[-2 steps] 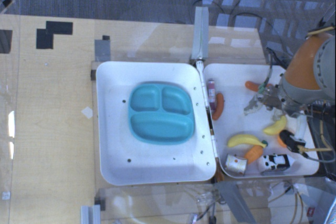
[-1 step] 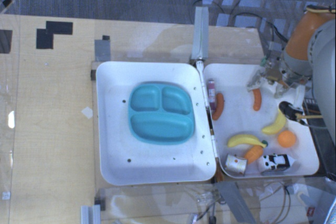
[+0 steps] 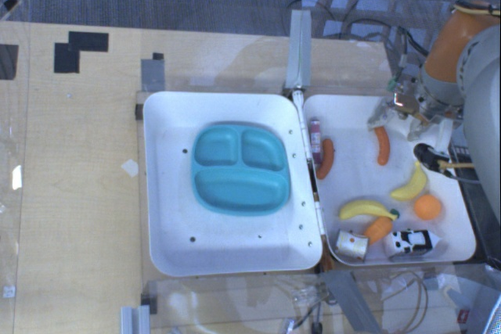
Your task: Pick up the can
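The worktop [image 3: 70, 192] carries two white bins. The left bin [image 3: 168, 246], the one farther from the tool, only has a blue divided plate [image 3: 239, 176] in it, so nothing there matters. The right bin [image 3: 352, 113] is where it all happens. The arm [image 3: 462, 35] comes in over its back corner, and the tool [image 3: 399, 115] hangs there with nothing visibly in it. Honestly can't tell if it's apart or together from this angle.

Between the tool and the target sit two bananas, one close below the tool [image 3: 412, 184] and one farther on [image 3: 368, 209]. A black-and-white toy [image 3: 411, 241] sits along the front wall.

The can [image 3: 352, 244] is diagonally across the bin from the tool, tucked into the opposite corner and apparently lying on its side. It probably handles stiff, light and smooth, so it'll likely roll or squirt out if pinched off-centre. The best bet looks like closing across the round body at mid-length. The bin walls crowd it on two sides.

The carrot [image 3: 378, 228] is the real nuisance. It lies just beside the can on the tool's side, maybe touching. The orange [image 3: 427, 206] is clear of the path. One sausage [image 3: 382, 146] lies right under the tool, the other [image 3: 325, 158] is off beside the divider wall, and so is a small tube [image 3: 315, 133].
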Available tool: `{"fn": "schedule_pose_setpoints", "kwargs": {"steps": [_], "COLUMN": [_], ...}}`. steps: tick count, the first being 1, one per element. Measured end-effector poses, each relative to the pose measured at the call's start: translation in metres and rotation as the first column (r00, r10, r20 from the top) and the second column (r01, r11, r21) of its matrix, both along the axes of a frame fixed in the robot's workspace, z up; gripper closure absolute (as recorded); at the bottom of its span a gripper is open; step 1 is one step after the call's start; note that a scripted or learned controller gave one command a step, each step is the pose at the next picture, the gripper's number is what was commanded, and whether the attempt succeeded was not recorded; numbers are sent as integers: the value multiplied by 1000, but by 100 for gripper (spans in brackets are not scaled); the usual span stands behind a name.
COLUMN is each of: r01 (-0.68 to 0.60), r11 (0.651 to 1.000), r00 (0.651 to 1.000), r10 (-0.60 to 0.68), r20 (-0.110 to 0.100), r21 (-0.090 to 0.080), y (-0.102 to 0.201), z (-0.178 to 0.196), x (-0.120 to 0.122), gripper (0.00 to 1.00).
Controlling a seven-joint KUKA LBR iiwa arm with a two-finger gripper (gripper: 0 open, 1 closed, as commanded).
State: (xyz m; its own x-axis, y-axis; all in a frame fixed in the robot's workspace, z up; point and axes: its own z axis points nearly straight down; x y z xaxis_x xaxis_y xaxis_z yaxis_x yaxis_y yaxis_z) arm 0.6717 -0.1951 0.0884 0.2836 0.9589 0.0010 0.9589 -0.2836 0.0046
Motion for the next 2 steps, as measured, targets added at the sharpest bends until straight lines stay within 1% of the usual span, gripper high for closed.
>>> {"fn": "schedule_pose_setpoints", "kwargs": {"steps": [1, 2], "r01": [94, 164], "r11": [996, 986], "r00": [996, 986], "r10": [-94, -164], "r20": [4, 2], "r21": [2, -1], "y": [56, 14], "z": [0, -2], "x": [-89, -39], "gripper": [0, 0]}}
